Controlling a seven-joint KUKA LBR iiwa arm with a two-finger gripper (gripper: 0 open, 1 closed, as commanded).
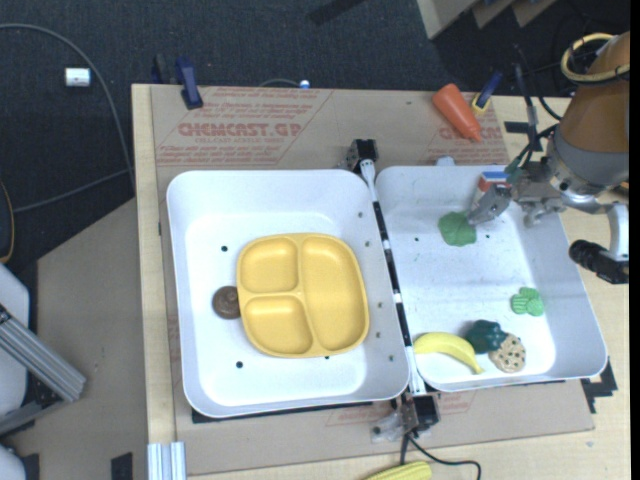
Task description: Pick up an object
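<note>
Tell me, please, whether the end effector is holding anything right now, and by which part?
It cannot be told. The end effector is low over the right bin beside the green object, but no grasp is visible.

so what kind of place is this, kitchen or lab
Most likely a robotics lab bench, not a kitchen: two white bins clamped on a board, toy food such as a banana, and loose cables on dark carpet.
</note>
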